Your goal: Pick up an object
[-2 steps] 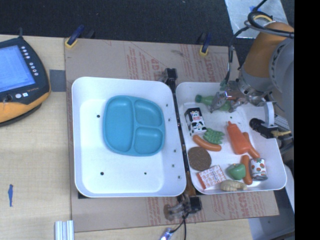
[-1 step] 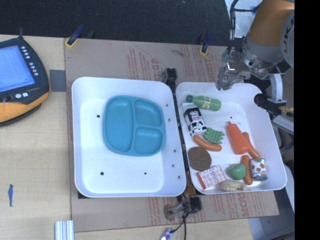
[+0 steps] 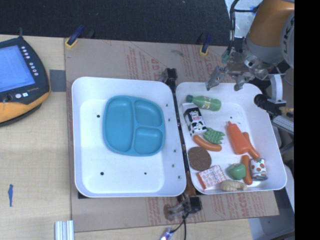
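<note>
Left bin (image 3: 80, 134): one blue divided plate (image 3: 134, 125), lying flat near the middle.

Right bin (image 3: 272, 149): one green bottle (image 3: 205, 102) at the far edge; one black-and-white carton (image 3: 195, 121) by the left wall; one sausage (image 3: 207, 143) touching a green leafy piece (image 3: 215, 134); one orange bottle (image 3: 238, 138) mid-bin; one brown disc (image 3: 199, 158); one printed card (image 3: 211, 176); one green pepper (image 3: 237, 171); one small can (image 3: 258, 168); one pale piece (image 3: 231, 185) at the near edge.

Hand (image 3: 226, 81): raised over the right bin's far edge, fingers apart, nothing between them.
</note>
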You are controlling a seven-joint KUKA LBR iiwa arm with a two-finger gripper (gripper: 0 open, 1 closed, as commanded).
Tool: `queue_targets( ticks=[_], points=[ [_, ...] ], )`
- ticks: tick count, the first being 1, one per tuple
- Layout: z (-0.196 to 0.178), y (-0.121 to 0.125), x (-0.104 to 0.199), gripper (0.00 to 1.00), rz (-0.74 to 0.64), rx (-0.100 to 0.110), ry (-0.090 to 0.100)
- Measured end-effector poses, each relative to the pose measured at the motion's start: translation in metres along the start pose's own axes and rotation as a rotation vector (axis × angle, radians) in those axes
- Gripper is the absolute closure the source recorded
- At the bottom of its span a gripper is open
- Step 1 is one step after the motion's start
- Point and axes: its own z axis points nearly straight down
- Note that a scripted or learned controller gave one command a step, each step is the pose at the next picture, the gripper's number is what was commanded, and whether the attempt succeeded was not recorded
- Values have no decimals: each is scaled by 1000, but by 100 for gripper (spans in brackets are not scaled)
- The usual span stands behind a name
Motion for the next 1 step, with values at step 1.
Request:
queue_targets(
  ticks=[1],
  points=[
    [137,-1,-29,0,1,4,-1]
  ],
)
